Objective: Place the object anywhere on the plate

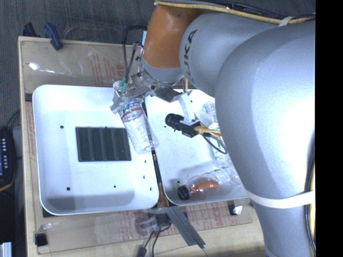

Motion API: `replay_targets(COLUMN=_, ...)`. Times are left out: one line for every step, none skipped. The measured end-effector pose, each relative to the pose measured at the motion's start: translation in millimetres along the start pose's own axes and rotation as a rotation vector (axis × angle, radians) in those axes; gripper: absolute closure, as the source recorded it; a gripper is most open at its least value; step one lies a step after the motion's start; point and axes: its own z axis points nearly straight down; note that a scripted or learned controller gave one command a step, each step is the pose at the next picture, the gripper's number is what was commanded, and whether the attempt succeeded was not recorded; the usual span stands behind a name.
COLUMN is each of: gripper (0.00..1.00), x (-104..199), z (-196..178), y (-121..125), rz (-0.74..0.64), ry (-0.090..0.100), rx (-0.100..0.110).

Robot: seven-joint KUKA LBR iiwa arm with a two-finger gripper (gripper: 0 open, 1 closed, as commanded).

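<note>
A clear plastic water bottle (137, 126) with a pale label hangs tilted over the right edge of the left bin (48, 143), its base pointing toward the front. My gripper (122, 92) is shut on its neck and cap at the top end. The plate (103, 143), a dark ridged rectangle, lies flat in the middle of the left bin, just left of the bottle's lower end. The bottle's body is beside the plate's right edge, not over it.
In the right bin (171, 159) a clear bottle with a black cap and orange-brown contents (202, 187) lies near the front wall. More crumpled clear plastic (208, 111) sits at the back right, partly hidden by the arm. The bins' shared rim runs under the held bottle.
</note>
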Motion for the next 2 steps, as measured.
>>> replay_targets(gripper=1.00, x=-65.7, z=-44.4, y=6.0, rz=-0.014, ry=0.000, rx=-0.001)
replay_targets(gripper=0.00, x=-65.4, z=-44.4, y=6.0, rz=-0.015, ry=0.000, rx=-0.001)
